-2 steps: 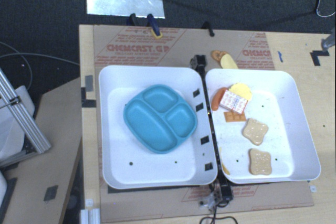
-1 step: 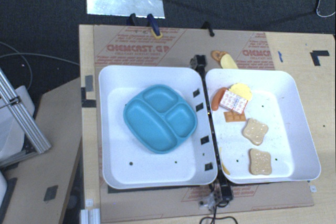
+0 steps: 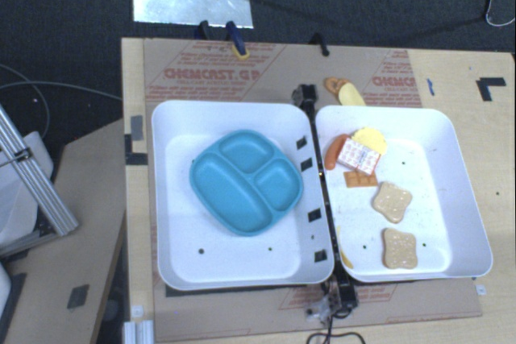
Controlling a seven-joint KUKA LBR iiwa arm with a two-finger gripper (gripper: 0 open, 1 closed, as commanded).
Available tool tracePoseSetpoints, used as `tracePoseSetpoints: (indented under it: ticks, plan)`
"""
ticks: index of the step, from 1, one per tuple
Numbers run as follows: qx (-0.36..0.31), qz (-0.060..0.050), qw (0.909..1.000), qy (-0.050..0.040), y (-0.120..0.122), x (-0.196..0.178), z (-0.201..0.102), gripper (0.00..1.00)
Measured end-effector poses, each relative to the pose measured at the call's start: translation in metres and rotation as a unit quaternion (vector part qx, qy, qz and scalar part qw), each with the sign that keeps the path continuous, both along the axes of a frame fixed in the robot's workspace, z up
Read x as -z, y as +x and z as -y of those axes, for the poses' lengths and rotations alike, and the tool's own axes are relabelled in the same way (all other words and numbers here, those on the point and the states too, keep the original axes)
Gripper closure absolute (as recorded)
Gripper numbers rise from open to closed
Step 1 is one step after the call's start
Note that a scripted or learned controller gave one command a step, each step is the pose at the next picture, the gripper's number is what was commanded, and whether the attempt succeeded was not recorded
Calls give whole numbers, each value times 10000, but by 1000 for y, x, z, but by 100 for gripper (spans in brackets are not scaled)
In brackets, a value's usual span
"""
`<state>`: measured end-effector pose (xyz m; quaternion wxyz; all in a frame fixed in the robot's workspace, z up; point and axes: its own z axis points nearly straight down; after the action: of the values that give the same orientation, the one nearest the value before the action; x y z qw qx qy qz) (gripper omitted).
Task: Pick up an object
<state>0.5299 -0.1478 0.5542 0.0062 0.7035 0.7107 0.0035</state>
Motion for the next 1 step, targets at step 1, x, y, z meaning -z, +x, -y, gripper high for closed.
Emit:
tracePoseSetpoints:
  ticks: [1]
  plan:
    - [-15,22,10000,-7,0,-11,0,100]
